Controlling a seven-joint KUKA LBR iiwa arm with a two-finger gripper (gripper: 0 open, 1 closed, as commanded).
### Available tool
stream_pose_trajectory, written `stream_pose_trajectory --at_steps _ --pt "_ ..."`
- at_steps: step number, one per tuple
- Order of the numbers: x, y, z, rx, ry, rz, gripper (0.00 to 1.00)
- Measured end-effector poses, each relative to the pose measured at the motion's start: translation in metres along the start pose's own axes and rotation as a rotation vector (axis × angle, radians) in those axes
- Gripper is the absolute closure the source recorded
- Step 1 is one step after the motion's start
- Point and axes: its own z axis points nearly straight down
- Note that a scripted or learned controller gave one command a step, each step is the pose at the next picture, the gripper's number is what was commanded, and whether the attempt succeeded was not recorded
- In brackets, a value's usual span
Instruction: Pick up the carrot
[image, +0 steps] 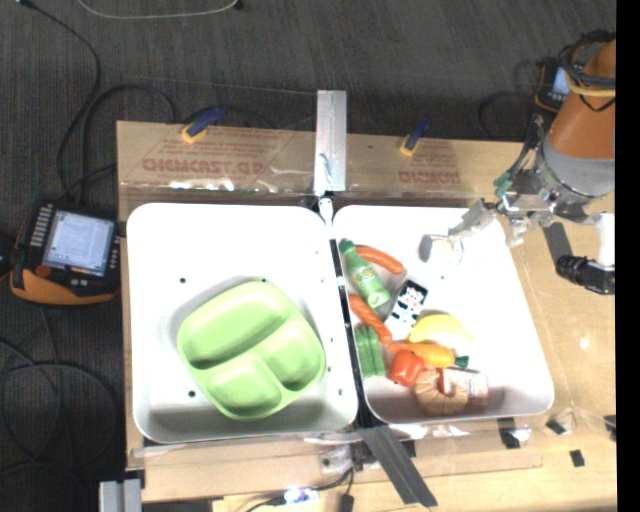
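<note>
The carrot is a short, curved orange piece lying near the back left of the right bin, against a green bottle. A second long orange piece lies just in front of the bottle, beside the bin's left wall. My gripper hangs over the back middle of the right bin, to the right of the carrot and apart from it. It reaches in from the arm at the upper right. Nothing shows in the gripper.
Crowded toward the right bin's front are a yellow fruit, a red pepper, a green vegetable, a black-and-white card and a brown packet. The left bin holds a green compartment plate.
</note>
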Motion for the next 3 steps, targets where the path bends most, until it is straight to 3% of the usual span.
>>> stream_pose_trajectory --at_steps 1,2,3 --pt "0.031 -0.051 0.118 -0.018 -0.005 -0.062 0.00" --pt "0.065 -0.093 0.132 -0.075 -0.008 0.336 0.00" --pt "0.047 -0.104 0.131 -0.076 -0.009 0.088 0.00"
